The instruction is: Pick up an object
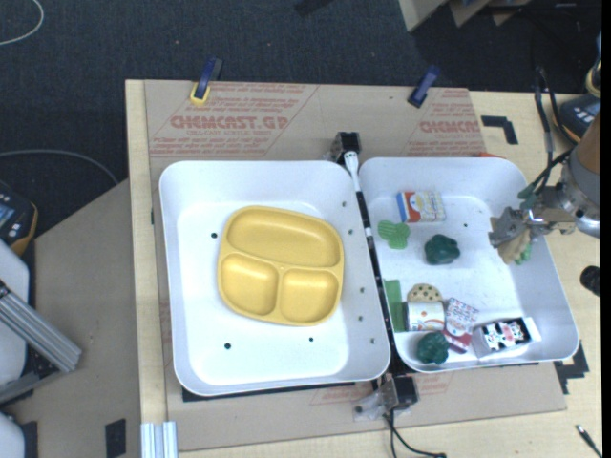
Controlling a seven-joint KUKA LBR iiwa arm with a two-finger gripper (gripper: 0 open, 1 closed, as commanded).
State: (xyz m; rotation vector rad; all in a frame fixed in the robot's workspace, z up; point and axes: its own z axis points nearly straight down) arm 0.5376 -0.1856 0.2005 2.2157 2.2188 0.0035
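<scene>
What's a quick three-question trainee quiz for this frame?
1. True or false: the yellow divided tray lies in the left bin.
2. Which edge of the right bin is the pincer over: A near, B far, C right, D left?
3. Fill in: the dark green lump lies below the small ___ carton.

Key: 1 true; 2 C; 3 red-and-white.

In the left bin [181,256] a yellow divided tray [280,263] lies flat. The right bin [549,294] holds a small carton [421,205], a light green piece [392,234] and a dark green lump [441,249] mid-bin, with cookie-print box [426,306], dark green toy [431,347] and black-and-white packet [503,335] clustered along the near edge.
</scene>
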